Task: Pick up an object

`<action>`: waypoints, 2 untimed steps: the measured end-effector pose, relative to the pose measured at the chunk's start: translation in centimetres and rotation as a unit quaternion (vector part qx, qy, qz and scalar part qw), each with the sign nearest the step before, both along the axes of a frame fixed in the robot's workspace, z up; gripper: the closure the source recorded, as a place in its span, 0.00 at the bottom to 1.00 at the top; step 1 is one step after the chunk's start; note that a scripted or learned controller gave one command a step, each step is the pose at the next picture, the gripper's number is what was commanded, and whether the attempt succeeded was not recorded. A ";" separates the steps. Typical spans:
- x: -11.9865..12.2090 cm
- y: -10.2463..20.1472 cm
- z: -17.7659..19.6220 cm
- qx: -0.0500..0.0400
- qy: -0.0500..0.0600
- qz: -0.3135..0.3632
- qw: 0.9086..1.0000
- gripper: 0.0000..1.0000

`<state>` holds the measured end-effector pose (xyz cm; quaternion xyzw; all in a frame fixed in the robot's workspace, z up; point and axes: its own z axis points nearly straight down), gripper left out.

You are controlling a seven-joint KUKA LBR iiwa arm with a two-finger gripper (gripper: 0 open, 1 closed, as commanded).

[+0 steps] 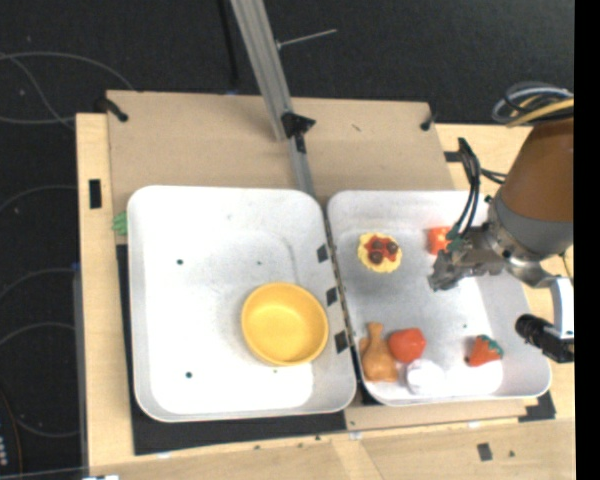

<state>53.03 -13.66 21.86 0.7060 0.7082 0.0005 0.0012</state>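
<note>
Camera view: no readable writing. Gripper (448,271) over right bin (500,388), finger state unclear. Tart (380,252) left of it; tomato (407,344), strawberry (483,350) below. Yellow bowl (284,323) in left bin (180,228).

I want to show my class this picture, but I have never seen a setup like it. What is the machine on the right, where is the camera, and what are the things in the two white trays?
The picture is taken by one fixed camera above the bench, looking down at a slant. The machine on the right is a robot arm, grey with an orange band. Its tool hangs over the right bin; I cannot tell whether it grips anything.

The left bin holds a yellow bowl. The right bin holds toy foods: a small tart with red topping, a red piece beside the tool, a tomato, an orange-brown piece, a white piece and a strawberry.

The robot's job is to pick up one object.
</note>
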 end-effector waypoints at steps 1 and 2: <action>1.1 4.8 1.1 0.001 -0.001 0.003 1.000 1.00; 2.6 9.3 2.1 0.001 0.000 0.002 1.000 1.00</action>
